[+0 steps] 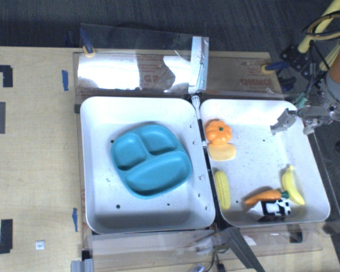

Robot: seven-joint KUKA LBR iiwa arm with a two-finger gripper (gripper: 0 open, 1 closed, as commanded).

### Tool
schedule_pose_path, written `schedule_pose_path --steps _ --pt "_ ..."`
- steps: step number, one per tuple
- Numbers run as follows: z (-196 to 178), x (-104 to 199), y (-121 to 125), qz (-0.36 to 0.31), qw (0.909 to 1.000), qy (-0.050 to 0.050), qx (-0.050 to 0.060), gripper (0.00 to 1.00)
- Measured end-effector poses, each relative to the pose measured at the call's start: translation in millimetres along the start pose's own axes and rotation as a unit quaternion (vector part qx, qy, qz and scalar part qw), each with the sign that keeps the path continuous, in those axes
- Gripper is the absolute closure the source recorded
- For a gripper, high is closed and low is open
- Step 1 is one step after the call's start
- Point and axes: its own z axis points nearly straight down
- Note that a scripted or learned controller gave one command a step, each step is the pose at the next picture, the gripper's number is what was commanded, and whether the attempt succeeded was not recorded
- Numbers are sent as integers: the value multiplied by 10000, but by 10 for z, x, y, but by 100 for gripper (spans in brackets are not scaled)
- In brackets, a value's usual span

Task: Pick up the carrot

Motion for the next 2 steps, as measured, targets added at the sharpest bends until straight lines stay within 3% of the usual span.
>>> schedule_pose_path --steps 1,2 --pt "1421 -107 -360 322 9995 4 -28 0" --pt "1397 -279 -603 562 9984 88 -59 0"
